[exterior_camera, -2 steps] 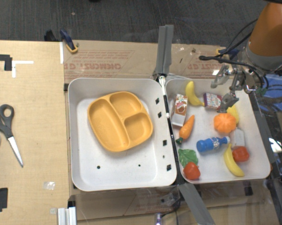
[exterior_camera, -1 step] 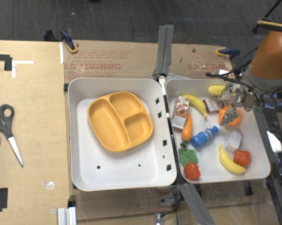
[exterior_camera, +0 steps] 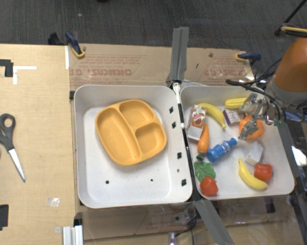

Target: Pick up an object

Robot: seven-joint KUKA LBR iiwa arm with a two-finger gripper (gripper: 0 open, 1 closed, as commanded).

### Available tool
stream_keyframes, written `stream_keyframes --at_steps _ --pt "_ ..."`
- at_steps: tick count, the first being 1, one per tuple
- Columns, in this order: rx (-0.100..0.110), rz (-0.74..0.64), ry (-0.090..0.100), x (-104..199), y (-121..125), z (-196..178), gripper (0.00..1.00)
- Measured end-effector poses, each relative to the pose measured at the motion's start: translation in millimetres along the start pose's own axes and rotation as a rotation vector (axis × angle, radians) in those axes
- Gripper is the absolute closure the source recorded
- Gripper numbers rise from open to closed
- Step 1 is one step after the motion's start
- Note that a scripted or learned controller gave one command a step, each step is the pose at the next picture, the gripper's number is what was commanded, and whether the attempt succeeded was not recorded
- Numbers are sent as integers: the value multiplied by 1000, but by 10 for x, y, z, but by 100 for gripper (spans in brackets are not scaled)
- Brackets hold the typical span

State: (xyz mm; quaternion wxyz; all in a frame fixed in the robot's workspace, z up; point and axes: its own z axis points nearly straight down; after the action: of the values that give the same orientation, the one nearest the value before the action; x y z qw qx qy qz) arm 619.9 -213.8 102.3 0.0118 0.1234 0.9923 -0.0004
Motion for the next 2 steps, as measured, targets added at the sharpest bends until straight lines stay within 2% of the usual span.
stream_keyframes --at_steps 2 --pt "1 271 2 74 40 3 0"
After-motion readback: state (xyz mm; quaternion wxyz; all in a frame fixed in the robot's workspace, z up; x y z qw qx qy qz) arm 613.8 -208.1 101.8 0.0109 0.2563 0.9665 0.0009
